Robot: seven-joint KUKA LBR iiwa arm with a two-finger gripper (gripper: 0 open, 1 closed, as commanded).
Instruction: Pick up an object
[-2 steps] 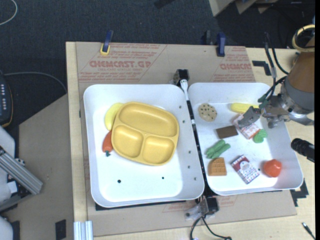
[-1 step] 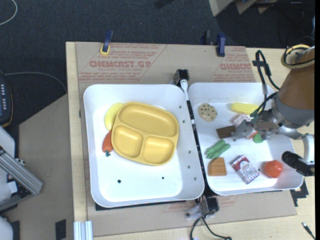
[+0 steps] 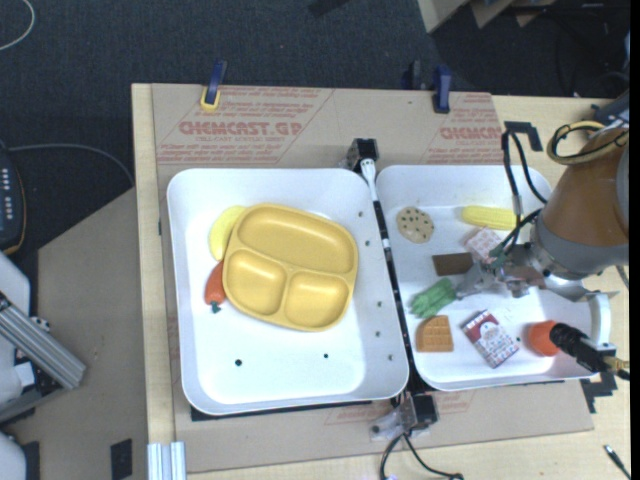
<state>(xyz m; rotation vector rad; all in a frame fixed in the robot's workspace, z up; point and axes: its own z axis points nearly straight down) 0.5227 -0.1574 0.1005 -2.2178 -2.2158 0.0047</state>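
I'm looking down into a robotics lab, not a home or kitchen. My bench is a board (image 3: 330, 118) still in its printed protective paper, held by clamps (image 3: 211, 88) over dark carpet (image 3: 150, 28). Loose cables (image 3: 520, 168) trail beside the two white bins (image 3: 290, 388), and an aluminium frame rail (image 3: 40, 343) stands at the left.

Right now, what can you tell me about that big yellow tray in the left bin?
The yellow tray is a divided plate, seemingly smooth plastic, with rounded corners and three compartments: one long one along the far side and two smaller ones nearer the camera. It lies flat and slightly turned in the left bin. A yellow piece and an orange-red piece stick out from under its left edge.
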